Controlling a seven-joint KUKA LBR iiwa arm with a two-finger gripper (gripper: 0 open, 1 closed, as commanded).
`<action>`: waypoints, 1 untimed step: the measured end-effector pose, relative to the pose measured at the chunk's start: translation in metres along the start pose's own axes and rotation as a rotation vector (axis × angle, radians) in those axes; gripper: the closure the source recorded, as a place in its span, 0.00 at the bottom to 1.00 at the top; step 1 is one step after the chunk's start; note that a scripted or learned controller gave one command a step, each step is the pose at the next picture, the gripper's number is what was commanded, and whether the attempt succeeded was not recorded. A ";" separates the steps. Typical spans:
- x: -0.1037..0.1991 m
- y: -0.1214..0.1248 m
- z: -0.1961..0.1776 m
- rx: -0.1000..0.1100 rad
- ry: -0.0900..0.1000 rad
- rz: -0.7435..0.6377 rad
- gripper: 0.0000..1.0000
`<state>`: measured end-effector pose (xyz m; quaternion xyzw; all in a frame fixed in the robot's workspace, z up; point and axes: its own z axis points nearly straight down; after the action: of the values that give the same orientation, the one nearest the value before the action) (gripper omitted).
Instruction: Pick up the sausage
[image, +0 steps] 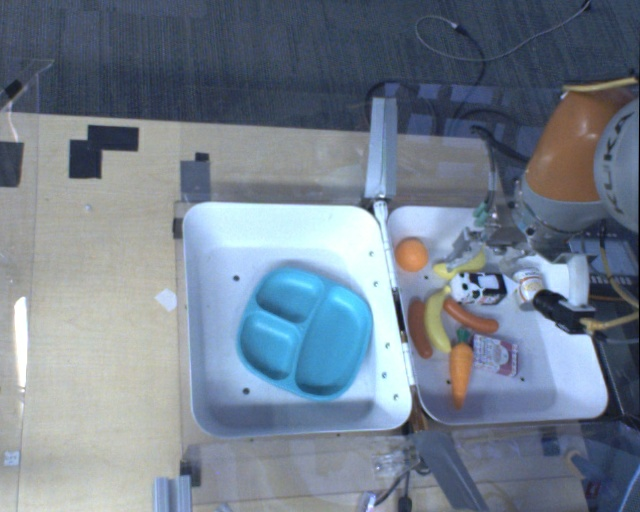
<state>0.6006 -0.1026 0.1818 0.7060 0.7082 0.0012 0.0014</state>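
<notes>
A red-orange sausage (471, 318) lies slantwise in the middle of the right bin (570, 395), just below a black-and-white cow toy (479, 288). A darker brown sausage-shaped piece (420, 328) lies at the bin's left wall beside a banana (436, 318). My gripper (478, 243) hangs over the upper part of the right bin, above and slightly right of the red-orange sausage, close to the cow toy and a small yellow piece (459, 268). Nothing shows in its grasp.
An orange (410, 254), a carrot (459, 372) and a red-and-white packet (497, 355) also lie in the right bin. The left bin (210, 300) holds a blue divided plate (305, 332). A metal divider post (380, 150) stands between the bins at the back.
</notes>
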 end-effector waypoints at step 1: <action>-0.016 -0.015 0.065 -0.032 -0.004 0.150 0.00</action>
<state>0.5858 -0.1186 0.1166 0.7568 0.6534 0.0108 0.0140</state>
